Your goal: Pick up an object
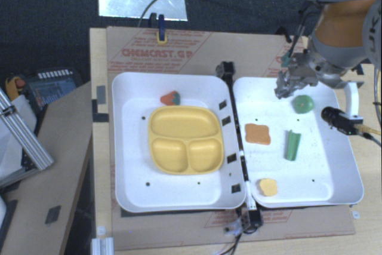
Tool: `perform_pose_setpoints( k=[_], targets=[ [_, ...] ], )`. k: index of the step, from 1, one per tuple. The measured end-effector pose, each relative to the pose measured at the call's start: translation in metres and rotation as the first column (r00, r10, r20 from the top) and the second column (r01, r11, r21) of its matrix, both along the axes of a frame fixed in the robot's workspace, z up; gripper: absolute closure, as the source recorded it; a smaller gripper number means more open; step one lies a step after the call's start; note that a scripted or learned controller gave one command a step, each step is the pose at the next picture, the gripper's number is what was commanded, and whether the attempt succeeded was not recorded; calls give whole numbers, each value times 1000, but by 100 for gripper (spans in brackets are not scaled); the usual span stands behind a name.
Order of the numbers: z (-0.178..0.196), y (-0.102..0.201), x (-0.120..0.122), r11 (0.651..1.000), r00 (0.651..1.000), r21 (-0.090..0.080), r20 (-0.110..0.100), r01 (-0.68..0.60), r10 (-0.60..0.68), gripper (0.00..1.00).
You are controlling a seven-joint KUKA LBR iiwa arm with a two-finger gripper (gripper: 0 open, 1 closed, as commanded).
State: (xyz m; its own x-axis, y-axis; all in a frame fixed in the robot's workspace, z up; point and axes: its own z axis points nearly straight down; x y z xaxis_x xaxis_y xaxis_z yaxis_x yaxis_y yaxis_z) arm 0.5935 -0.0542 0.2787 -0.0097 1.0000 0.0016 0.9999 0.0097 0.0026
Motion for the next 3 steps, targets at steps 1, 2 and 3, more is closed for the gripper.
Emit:
perform_pose_setpoints(
  k=[1,2,3],
  targets=[
    [-15,43,-3,1000,1000,-1,-1,1,-1,100],
    [-15,95,-5,1000,1000,0,0,0,0,100],
    [-27,153,3,1000,1000,1,-1,0,0,100]
  ],
)
